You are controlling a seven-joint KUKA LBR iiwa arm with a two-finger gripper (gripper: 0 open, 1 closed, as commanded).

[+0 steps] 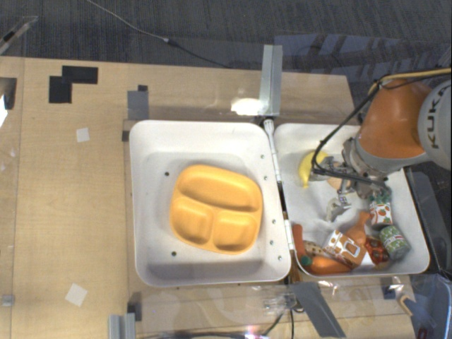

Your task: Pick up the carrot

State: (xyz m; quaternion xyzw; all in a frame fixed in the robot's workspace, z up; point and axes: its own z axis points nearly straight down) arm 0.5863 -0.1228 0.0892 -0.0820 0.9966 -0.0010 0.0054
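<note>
Looking down at a slant on 2 shallow white bins side by side on a pale bench (70, 203). Holding a yellow divided tray (215, 208) in the left bin (152, 154). Reaching in from the right with a grey arm, orange band above the wrist, and poised with the hand (341, 198) low over the middle of the right bin (296, 143). Cannot tell whether the hand is spread or pressed together; too small and dark against the wrist. Nothing visibly gripped.

Lying at the near edge of the right bin, by its left corner: the carrot (328, 264), orange, on its side. Touching or overlapped by a small printed carton (344, 246), with a green can (394, 240) and other packets crowded just beside. Resting apart near the bin's left wall: a banana (305, 168).

Likely trouble from here:
- Closing on the carton instead, since partly covering the carrot.
- Pinching 2 things at once in that tight heap.
- Striking the bin's near wall while coming down, given the carrot's place right against it.
- Slipping off the carrot's rounded, tapering body if gripped near an end.
</note>
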